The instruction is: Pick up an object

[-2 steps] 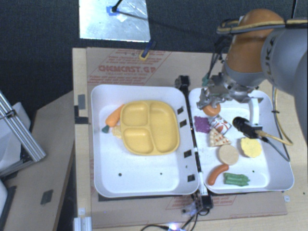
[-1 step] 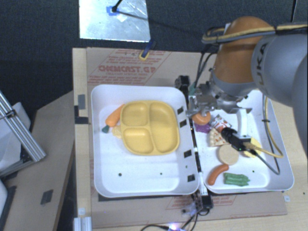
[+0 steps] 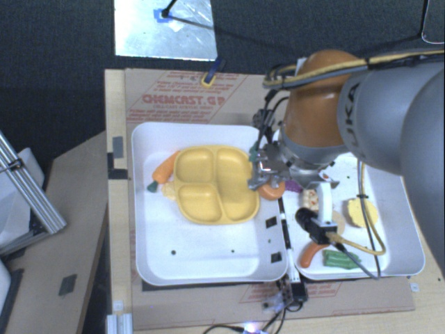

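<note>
A yellow divided plate (image 3: 211, 184) lies in the left bin (image 3: 201, 256), with an orange carrot (image 3: 164, 168) at its left edge. My gripper (image 3: 264, 176) hangs at the plate's right rim, over the divide between the two bins. An orange piece (image 3: 272, 191) and a bit of purple (image 3: 294, 185) show just under it. The arm's grey and orange wrist covers much of the right bin. I see nothing held between the fingers.
The right bin (image 3: 407, 256) holds a yellow slice (image 3: 362, 213), a green piece (image 3: 340, 259), an orange-red piece (image 3: 310, 255) and a pale biscuit-like piece (image 3: 311, 200). Cables loop over these. A metal plate (image 3: 165, 19) lies behind the bins.
</note>
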Controlling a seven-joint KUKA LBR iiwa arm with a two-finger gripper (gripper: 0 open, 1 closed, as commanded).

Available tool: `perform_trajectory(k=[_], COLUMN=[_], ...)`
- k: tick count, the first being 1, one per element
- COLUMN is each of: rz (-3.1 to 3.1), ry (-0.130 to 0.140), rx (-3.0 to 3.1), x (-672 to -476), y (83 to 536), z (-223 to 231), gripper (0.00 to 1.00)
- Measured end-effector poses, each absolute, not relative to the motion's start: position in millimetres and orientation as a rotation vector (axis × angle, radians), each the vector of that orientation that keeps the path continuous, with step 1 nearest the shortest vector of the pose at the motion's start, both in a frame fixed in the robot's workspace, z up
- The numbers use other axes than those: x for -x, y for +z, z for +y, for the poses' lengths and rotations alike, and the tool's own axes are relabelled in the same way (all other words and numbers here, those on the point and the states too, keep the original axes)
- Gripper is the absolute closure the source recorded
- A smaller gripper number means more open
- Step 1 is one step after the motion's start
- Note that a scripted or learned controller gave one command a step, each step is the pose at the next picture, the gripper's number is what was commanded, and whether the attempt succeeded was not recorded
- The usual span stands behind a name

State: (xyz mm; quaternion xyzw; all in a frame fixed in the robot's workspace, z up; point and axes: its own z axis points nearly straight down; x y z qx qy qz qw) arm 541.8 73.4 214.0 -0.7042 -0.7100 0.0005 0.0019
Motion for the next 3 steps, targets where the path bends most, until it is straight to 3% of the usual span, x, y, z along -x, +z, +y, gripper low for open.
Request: perform_trajectory(k=[2,3], rz=[-2.227,-2.226], ry=[-0.003,0.001], rx=[2.216,2.216], x=[-552.3,-538.3], y=[230,224], z=[75,80], gripper=[1.00,1.00])
